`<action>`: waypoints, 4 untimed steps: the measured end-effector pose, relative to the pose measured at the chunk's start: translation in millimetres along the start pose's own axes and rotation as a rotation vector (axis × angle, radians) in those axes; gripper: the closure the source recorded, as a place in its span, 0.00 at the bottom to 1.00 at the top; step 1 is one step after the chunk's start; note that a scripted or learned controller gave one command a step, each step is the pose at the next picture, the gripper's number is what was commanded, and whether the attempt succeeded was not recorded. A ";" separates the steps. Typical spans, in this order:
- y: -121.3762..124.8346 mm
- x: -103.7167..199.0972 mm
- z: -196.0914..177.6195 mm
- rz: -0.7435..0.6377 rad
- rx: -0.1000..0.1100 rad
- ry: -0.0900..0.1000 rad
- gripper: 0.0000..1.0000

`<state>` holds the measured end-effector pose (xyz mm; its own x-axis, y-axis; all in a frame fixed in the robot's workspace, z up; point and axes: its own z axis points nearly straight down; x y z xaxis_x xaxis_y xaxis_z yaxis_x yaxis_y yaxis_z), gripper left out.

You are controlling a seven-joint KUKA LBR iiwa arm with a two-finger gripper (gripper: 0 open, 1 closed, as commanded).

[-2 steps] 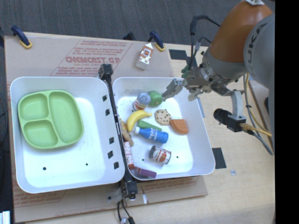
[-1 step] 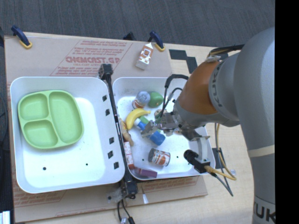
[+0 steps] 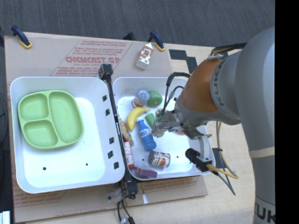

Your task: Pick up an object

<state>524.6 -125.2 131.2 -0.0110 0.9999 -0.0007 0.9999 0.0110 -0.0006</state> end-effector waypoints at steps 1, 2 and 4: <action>-40.4 -38.3 -64.6 0.007 0.000 0.000 1.00; -2.1 -73.1 -73.7 0.006 -0.001 0.000 1.00; 32.6 -74.2 25.2 0.004 -0.011 -0.004 0.00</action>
<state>558.0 -199.1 106.1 -0.0068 1.0000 -0.0042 0.9999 0.0069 0.0101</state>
